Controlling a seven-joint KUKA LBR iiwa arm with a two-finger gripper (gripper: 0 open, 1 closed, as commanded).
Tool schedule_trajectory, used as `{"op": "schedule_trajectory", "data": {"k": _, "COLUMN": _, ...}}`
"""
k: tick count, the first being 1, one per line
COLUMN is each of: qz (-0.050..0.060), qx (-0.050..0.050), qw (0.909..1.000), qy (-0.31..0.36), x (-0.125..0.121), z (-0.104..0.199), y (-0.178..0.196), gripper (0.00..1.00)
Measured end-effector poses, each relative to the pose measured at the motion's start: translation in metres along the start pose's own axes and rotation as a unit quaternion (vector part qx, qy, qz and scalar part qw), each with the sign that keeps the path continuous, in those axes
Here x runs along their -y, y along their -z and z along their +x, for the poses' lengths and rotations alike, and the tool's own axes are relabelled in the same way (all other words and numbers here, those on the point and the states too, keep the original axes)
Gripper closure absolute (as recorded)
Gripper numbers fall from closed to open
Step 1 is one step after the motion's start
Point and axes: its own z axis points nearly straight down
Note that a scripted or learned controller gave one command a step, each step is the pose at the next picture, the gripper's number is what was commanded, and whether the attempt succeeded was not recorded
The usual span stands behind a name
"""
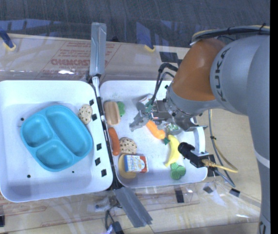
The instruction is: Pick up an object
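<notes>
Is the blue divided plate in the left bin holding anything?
Empty. The blue divided plastic plate shows three bare compartments; the round tan cookie lies beside its rim, on the left white bin.

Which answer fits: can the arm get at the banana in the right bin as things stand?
Probably yes. The banana lies uncovered in the right bin, just below the gripper, though the orange carrot and green toy crowd it.

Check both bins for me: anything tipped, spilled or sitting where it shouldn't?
Nothing looks spilled or broken. One cookie lies in the left bin beside the blue tray, not in a compartment. The other toy food lies loose in the right bin, under the gripper.
</notes>
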Motion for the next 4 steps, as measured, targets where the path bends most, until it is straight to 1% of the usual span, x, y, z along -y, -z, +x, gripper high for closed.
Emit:
{"op": "schedule_trajectory", "data": {"k": 1, "qz": -0.001, "qx": 0.001, "qw": 0.9997, "qy": 0.023, "x": -0.067, "z": -0.036, "y": -0.116, "gripper": 0.0}}
{"op": "schedule_trajectory", "data": {"k": 2, "qz": -0.001, "qx": 0.001, "qw": 0.9997, "qy": 0.024, "x": -0.067, "z": -0.036, "y": -0.106, "gripper": 1.0}}
{"op": "schedule_trajectory", "data": {"k": 3, "qz": -0.002, "qx": 0.002, "qw": 0.9994, "qy": 0.033, "x": -0.065, "z": -0.081, "y": -0.116, "gripper": 1.0}}
{"op": "schedule_trajectory", "data": {"k": 4, "qz": -0.004, "qx": 0.002, "qw": 0.9994, "qy": 0.034, "x": -0.094, "z": -0.105, "y": -0.043, "gripper": 1.0}}
